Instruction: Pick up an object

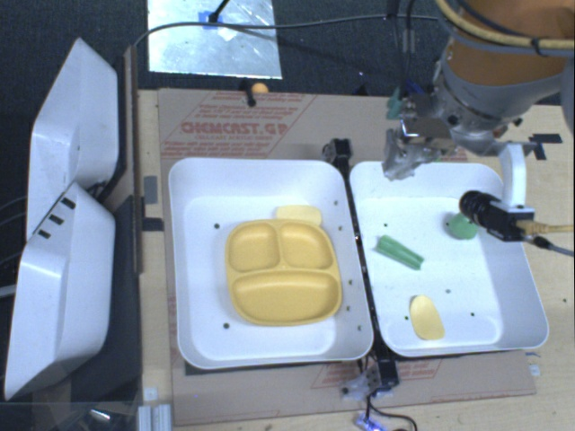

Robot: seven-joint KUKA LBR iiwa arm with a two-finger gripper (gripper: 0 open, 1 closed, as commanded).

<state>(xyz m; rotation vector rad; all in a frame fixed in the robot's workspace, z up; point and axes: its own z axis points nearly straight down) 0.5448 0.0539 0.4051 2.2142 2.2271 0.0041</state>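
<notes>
Up top right, the gripper [400, 162] is hovering over the right bin [517, 268]. Whether its fingers are parted, I cannot tell. Below, a green block [399, 251] is lying.

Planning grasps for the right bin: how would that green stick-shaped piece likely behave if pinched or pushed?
The green piece looks like a straight bar, so probably stiff. Small, likely light, it may slide on the smooth white bin when nudged. It lies flat, so tipping seems unlikely.

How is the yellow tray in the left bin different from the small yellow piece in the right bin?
The yellow tray is far larger than the small yellow piece. The tray is a rounded rectangle with three compartments; the piece is a plain oval. The tray lies mid-bin in the left bin; the piece lies near the front edge of the right bin. Both are yellow and lie flat.
</notes>
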